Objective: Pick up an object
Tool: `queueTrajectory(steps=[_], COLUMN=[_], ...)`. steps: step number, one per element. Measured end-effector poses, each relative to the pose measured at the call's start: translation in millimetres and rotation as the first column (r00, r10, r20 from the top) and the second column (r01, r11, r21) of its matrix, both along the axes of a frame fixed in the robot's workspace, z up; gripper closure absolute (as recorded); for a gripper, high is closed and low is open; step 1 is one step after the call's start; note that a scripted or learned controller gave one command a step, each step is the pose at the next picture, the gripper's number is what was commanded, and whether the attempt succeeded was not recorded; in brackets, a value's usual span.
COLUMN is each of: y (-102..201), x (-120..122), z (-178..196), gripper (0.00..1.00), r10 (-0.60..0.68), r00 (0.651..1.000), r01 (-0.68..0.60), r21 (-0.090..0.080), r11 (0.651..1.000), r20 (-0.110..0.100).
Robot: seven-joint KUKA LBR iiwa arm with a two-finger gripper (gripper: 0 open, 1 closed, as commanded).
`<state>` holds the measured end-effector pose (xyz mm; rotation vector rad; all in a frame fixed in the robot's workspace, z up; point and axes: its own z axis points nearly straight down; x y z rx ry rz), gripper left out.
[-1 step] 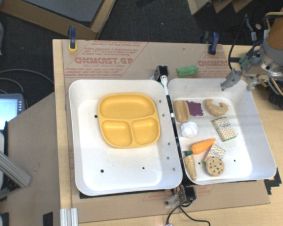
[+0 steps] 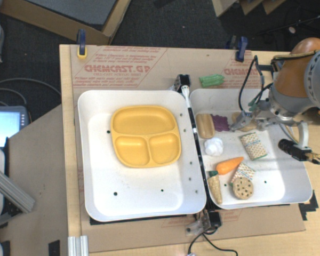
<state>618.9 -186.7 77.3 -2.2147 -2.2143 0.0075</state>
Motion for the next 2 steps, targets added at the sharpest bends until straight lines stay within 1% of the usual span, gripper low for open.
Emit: queueTrajectory(steps=[1,2], y=[-1,47], x=[4,0], z=[18,9], gripper=[1.0,1.0], r10=[0.001,0.003], r00=[1.0,1.0], r01=[-0.001,-0.003], r21=[-0.005,-0.003], r11=[1.0,1.0], r20=[0.014,0.011])
